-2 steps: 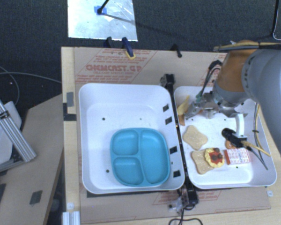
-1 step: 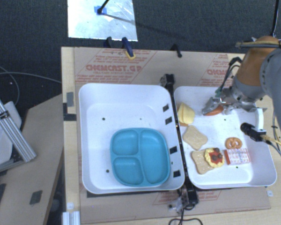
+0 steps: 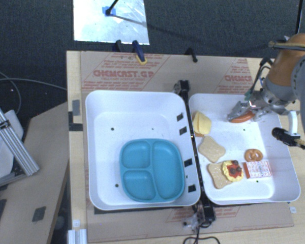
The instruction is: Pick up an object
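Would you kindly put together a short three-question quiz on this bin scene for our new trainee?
1. True or false: the blue tray lies in the left bin.
2. Which item is nearest the gripper? A) pretzel B) hot dog C) cheese
3. Fill in: the bread slice lies in the ____ bin.

Key: 1 true; 2 B; 3 right.

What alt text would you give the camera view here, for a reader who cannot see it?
The gripper is down at a hot dog near the far edge of the right bin, which also holds a cheese wedge, bread slice, topped toast, pretzel and small packet. The left bin holds a blue divided plate.
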